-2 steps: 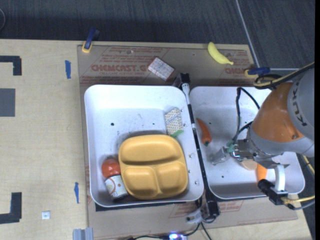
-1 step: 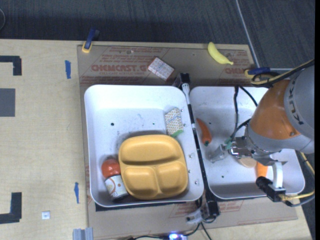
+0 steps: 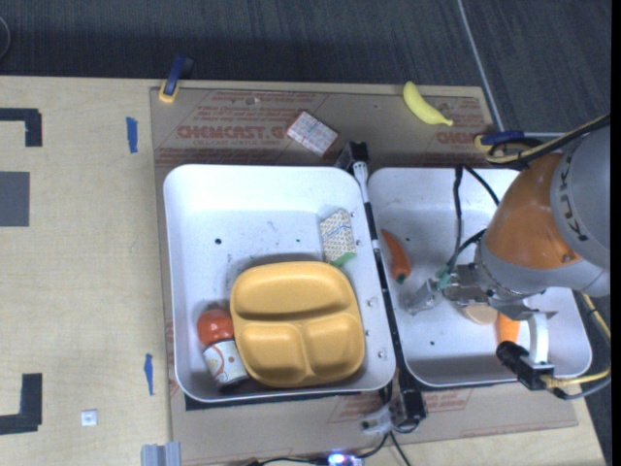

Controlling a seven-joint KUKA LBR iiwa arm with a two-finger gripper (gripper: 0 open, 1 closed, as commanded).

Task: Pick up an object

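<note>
- Gripper (image 3: 424, 297) sits low in the right bin (image 3: 427, 362), just beside a carrot (image 3: 396, 253).
- Jaws: open or closed, I cannot tell.
- Nothing visibly lifted; the pick looks unfinished.

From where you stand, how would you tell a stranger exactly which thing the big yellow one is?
Look at the left bin of the two white bins. Its lower half is taken up by a yellow tray with rounded corners and three moulded compartments, one wide above two smaller. It dwarfs its neighbours: the small orange-topped jar touching its left side and the little patterned packet just above it.
</note>
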